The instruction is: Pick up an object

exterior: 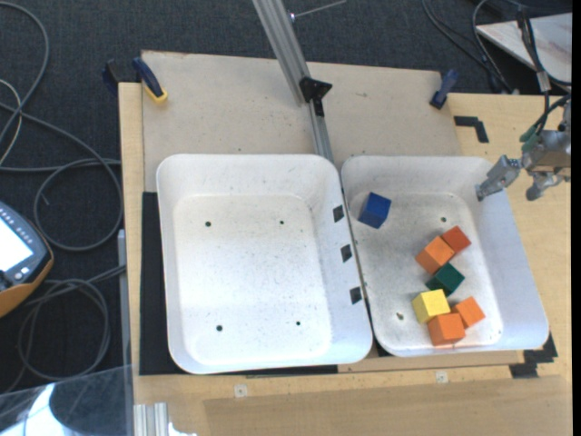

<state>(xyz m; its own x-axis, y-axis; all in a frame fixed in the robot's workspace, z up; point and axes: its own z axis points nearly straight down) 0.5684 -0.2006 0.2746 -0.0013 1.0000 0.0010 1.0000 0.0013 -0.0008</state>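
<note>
Blocks lie in the right bin (508, 271), toward its lower right part: an orange block (446, 329) nearest, with a yellow block (430, 304) touching it, then a green block (448, 278). Farther up, apart, sits a blue block (373, 210). At the right frame edge the gripper (514, 181) hangs with fingers spread, holding nothing.
</note>
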